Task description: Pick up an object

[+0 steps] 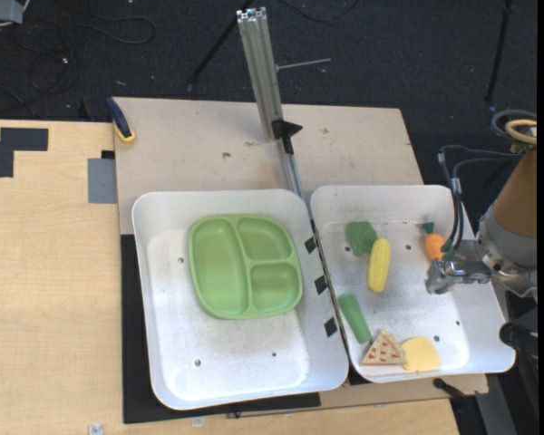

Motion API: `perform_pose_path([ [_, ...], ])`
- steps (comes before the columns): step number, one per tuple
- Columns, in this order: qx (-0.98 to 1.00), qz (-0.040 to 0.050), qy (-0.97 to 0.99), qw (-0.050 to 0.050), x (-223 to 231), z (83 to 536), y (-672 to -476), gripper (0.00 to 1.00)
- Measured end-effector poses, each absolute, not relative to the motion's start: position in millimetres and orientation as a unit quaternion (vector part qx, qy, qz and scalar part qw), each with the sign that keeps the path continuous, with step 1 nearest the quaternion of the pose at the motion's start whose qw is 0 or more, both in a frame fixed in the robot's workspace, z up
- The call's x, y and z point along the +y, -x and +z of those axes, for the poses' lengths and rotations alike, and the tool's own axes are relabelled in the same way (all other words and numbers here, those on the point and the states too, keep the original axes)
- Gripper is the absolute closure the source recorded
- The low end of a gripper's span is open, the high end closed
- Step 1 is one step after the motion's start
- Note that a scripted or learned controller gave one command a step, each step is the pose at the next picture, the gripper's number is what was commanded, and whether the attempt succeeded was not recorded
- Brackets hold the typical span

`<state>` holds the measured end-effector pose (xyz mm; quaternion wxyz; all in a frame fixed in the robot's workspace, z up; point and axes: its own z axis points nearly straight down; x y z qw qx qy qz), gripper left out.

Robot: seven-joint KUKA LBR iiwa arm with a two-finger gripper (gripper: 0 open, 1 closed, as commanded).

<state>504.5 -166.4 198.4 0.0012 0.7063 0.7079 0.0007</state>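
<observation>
Though unlabelled, the corn cob (378, 265) lies yellow.

My arm (517, 220) is a thick rounded column, orange-brown above and grey at the wrist. Black cables loop beside it. My hand (438, 277) is small, silvery metal, with an orange tip nearby.

A dark carpeted floor (91, 34) runs across the top, strewn with thin black cables (118, 25). A pale wooden table (45, 288) fills the left side, marked with dark and grey rectangular patches (98, 179). Beside it lies a tan board (344, 148), from which a slanted aluminium post (261, 71) rises. A black mat (131, 333) shows beneath the board's front edge. The light is even and soft.
</observation>
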Motion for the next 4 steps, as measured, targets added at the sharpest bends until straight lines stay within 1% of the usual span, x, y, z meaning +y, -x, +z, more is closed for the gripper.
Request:
perform_pose_path([
  [1,0.708,0.0007,-0.706,0.001,-167,241,-505.5,1.00],
  [2,0.709,-0.0003,-0.705,-0.002,-106,232,-499.8,1.00],
  [3,0.709,-0.0006,-0.705,-0.003,-55,220,-495.6,1.00],
  [4,0.710,-0.0001,-0.705,-0.002,6,225,-498.5,1.00],
])
